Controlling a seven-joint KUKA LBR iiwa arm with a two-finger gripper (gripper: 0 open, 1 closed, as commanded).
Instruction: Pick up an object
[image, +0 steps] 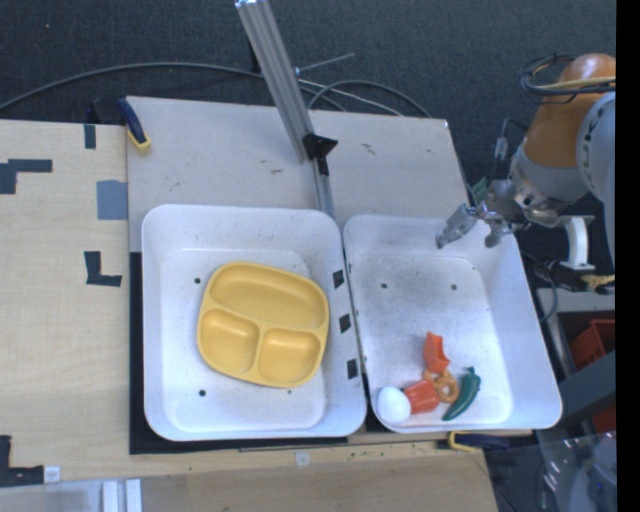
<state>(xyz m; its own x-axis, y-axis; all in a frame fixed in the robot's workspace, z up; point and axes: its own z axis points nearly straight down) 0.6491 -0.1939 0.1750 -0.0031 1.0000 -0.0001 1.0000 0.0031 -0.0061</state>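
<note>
My gripper (470, 232) hangs over the far right corner of the right bin (420, 290), its two fingers spread apart with nothing between them. Near that bin's front edge lies a small heap: a white egg-shaped ball (393, 404), orange pieces (432, 372) and a green pepper-like piece (465, 393). The heap is well below the gripper in the view, apart from it. A yellow divided plate (263, 324) rests in the left bin (170, 300).
A slanted metal pole (285, 85) ends at a black clamp at the bins' far edge. Cables run across the dark floor behind. A blue and yellow tool (133, 122) lies at the bench's far left.
</note>
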